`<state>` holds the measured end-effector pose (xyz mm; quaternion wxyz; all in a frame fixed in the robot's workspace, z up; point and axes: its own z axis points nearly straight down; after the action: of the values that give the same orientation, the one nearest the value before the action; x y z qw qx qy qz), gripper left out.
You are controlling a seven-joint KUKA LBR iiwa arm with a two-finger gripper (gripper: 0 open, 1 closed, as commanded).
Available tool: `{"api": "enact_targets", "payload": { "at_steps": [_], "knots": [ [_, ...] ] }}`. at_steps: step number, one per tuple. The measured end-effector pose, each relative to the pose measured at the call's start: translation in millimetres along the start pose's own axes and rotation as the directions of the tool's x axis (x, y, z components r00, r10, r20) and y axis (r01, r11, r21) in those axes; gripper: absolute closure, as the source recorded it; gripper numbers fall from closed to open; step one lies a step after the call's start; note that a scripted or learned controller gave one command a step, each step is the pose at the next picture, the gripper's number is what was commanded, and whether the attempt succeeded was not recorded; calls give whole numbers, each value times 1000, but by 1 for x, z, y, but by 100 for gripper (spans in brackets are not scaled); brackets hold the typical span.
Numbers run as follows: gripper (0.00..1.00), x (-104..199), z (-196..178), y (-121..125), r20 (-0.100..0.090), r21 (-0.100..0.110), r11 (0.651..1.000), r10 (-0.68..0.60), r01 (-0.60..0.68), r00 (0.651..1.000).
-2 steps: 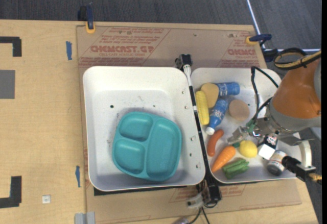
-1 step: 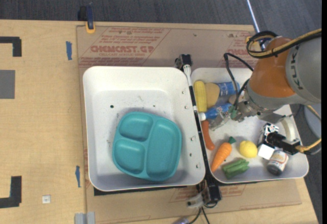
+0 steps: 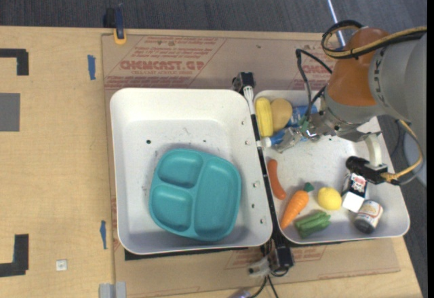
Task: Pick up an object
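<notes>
On the bench, the left bin [image 3: 129, 154] carries a teal divided plate [image 3: 195, 193], lying flat toward its near side and well apart from anything I am after. Across the shared rim, the right bin [image 3: 397, 225] holds the clutter: a yellow corn cob [image 3: 263, 117] standing lengthwise against the far left wall, a pale potato [image 3: 281, 112] touching it on its right, and a blue item [image 3: 288, 135] just below them.

My claw [image 3: 303, 131] is down at the bin's far end, just to the right of the potato and the blue piece, under my orange-banded wrist [image 3: 352, 76]. Whether it is parted or pressed together I cannot tell; the wrist body and cables hide it from this angle.

The relation that matters, as I judge it: the potato and corn lie directly to my claw's left, nearly touching it, with the corn's long axis running away from the camera along the bin wall. A grip on it would want to close across that axis.

Nearer the camera lie a red chili [image 3: 276, 180], a carrot [image 3: 294, 207], a green pepper [image 3: 312, 222], a lemon [image 3: 329, 199] and a small can [image 3: 367, 215], all well apart from the claw.
</notes>
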<state>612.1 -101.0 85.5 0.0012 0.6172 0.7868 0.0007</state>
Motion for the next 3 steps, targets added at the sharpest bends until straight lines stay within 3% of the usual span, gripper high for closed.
{"api": "enact_targets", "payload": {
  "at_steps": [1, 2, 3],
  "knots": [
    [0, -2, -43, -51, -2, 3, 997, -80, 80, 997],
    [0, -84, 0, -92, -3, 1, 999, -46, 46, 999],
    [100, -85, -11, -91, 1, -4, 999, -44, 44, 999]
  ]
}}
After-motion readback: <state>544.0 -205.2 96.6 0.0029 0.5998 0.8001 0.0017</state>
